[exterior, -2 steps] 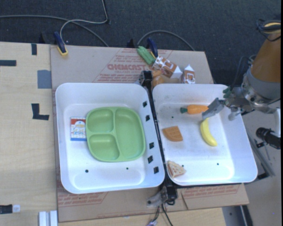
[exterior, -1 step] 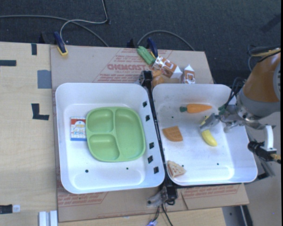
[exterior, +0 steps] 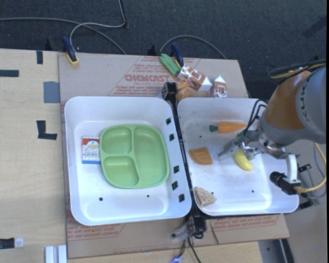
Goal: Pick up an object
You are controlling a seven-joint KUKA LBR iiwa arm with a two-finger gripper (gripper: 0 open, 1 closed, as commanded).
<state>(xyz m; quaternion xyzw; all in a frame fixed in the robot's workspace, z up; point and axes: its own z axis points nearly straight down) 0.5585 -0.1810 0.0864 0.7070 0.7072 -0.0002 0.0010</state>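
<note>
Bench (exterior: pixel 22 147) with a cardboard sheet (exterior: pixel 148 73) under two white bins. Left bin (exterior: pixel 82 201) holds a green divided tray (exterior: pixel 135 155), three compartments, lying flat near the middle. A small card or packet (exterior: pixel 90 149) sits just left of the tray, touching its edge.

Right bin (exterior: pixel 230 196) sits against the left one, dark clips along the shared wall. The arm (exterior: pixel 296 111) comes in from the right, orange band above the wrist, reaching over the right bin's right half. Gripper (exterior: pixel 237 148) is low in the right bin, fingers pointing left; jaws look parted, nothing seen between them.

Banana (exterior: pixel 243 161), yellow, lies just beside the gripper, on its lower right, touching or nearly so; can't tell which. Carrot (exterior: pixel 228 127), orange with green top, lies above the gripper near the bin's upper middle. Toast piece (exterior: pixel 200 156), orange-brown, lies left of the gripper, apart from it. Sandwich wedge (exterior: pixel 204 196) in the lower left corner of the right bin.

Behind the bins on the cardboard: small cartons (exterior: pixel 200 82) and a green item (exterior: pixel 170 64). Cables (exterior: pixel 98 29) run over the dark floor at the top.
</note>
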